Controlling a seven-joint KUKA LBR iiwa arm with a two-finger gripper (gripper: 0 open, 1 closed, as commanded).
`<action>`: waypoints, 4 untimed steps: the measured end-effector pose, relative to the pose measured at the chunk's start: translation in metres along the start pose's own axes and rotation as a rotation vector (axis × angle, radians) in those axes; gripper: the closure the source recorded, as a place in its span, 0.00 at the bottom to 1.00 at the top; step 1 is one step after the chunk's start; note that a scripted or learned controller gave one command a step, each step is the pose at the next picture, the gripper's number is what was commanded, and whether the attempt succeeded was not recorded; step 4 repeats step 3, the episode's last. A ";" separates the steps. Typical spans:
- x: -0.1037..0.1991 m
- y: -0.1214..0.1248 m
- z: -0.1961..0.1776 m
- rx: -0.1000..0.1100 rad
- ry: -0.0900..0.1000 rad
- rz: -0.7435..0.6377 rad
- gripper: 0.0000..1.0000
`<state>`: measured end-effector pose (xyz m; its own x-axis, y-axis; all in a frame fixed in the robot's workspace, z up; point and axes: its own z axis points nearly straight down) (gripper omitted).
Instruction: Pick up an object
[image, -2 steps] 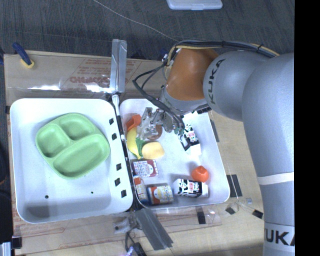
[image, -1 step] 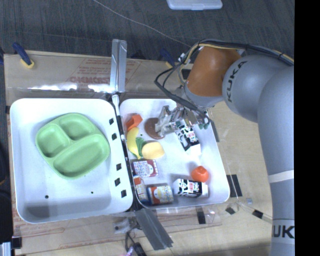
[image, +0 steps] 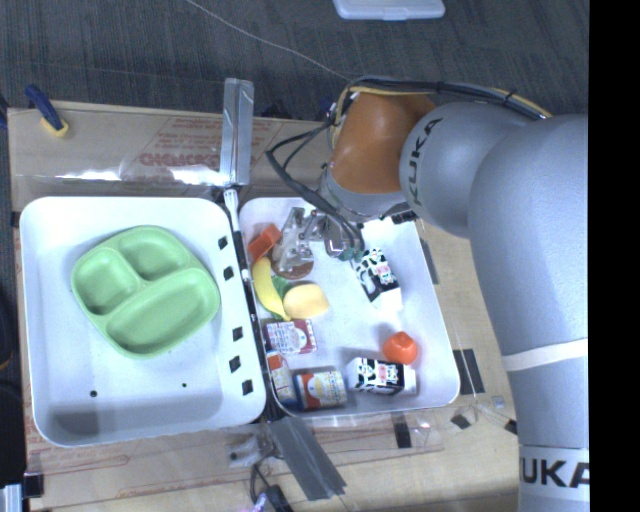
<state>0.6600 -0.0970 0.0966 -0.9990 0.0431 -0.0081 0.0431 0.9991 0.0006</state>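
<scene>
The gripper (image: 296, 243) is hanging low in the right bin (image: 432, 330), above a smooth curved banana (image: 264, 287) by the left wall; the fingers' state I cannot tell.

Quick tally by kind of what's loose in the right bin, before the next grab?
Cow-print cartons: 2
Red-and-white packets: 2
Bananas: 1
Lemons: 1
Orange pieces: 2
Total: 8
</scene>
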 end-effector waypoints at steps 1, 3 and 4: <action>0.059 -0.087 -0.027 0.001 0.007 -0.343 1.00; 0.098 -0.016 0.005 -0.004 0.009 -0.465 0.00; 0.098 -0.016 0.005 -0.004 0.009 -0.465 0.00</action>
